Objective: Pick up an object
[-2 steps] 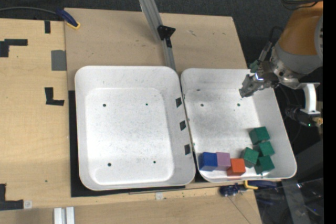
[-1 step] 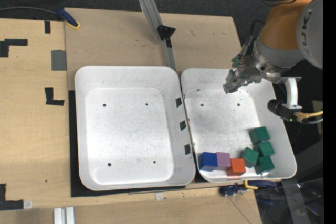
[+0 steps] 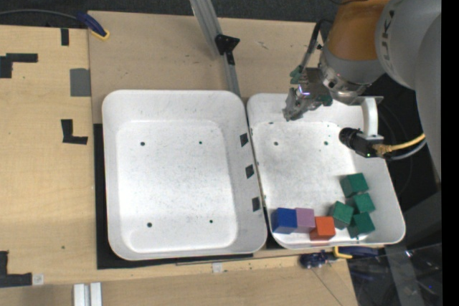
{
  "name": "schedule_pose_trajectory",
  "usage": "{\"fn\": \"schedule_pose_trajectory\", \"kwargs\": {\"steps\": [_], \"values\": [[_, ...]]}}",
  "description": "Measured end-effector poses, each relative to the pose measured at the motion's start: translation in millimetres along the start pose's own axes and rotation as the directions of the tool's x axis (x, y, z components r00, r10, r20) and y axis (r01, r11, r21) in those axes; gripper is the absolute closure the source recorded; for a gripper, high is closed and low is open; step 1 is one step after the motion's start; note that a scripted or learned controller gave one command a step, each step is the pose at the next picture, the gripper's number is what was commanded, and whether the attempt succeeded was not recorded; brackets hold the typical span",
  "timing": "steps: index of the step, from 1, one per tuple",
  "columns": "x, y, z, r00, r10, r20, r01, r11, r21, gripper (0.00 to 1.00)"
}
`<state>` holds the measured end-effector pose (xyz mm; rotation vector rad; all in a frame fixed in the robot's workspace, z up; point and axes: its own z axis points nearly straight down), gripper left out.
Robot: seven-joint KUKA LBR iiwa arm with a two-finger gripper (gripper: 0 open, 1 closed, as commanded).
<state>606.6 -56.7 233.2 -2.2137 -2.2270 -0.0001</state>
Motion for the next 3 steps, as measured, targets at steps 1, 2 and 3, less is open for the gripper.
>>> {"fn": "schedule_pose_trajectory", "kwargs": {"steps": [1, 2, 3], "values": [[44, 14, 8, 1.000, 0.000, 0.000, 0.000, 1.000, 0.001, 1.00], [97, 38, 6, 1.000, -0.001, -0.001, 0.001, 1.000, -0.001, 1.00], [140, 46, 7, 1.000, 0.001, 0.000, -0.001, 1.000, 0.000, 1.00]]}}
